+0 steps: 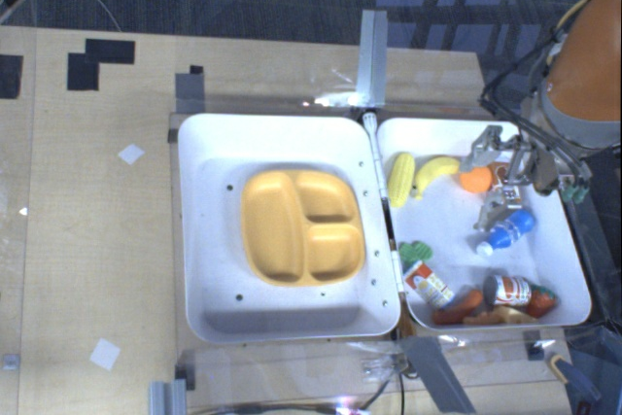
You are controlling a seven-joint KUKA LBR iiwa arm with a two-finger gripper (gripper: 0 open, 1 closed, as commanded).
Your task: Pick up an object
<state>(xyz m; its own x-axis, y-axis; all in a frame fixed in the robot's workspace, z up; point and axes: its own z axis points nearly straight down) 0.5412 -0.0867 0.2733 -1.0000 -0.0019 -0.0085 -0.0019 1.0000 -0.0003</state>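
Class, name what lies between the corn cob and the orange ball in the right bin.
In the camera view, a banana lies between the corn cob and the orange ball.

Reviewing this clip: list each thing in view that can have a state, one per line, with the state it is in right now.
gripper: low over the right bin, above the blue bottle
blue bottle: lying on its side
corn cob: lying by the bin divider
banana: lying beside the corn cob
can: lying on its side
yellow tray: flat in the left bin, right way up
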